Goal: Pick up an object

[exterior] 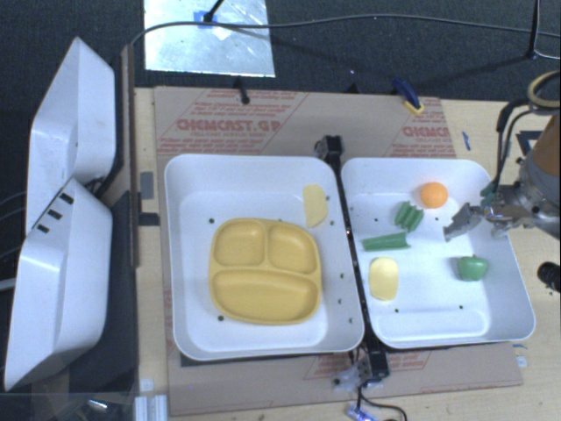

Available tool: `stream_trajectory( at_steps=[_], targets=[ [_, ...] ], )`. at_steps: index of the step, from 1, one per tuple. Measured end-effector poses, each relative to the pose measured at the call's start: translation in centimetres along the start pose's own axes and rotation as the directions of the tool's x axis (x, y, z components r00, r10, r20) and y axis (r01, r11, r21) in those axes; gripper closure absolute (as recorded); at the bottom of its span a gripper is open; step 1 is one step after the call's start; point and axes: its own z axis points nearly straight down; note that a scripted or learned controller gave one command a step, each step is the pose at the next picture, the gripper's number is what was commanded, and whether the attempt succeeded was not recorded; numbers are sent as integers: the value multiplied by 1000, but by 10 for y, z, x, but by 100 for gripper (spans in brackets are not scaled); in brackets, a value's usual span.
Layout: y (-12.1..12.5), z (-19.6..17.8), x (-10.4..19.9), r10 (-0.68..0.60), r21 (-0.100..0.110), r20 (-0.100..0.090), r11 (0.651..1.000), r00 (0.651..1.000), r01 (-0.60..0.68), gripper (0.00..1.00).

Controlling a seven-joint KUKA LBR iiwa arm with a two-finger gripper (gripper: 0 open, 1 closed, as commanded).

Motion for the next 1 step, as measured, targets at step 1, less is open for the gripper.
stream_trajectory(
  at_steps=[1],
  targets=[
    [74, -13, 22, -3, -2, 1, 1000, 1000, 3, 0]
  ],
)
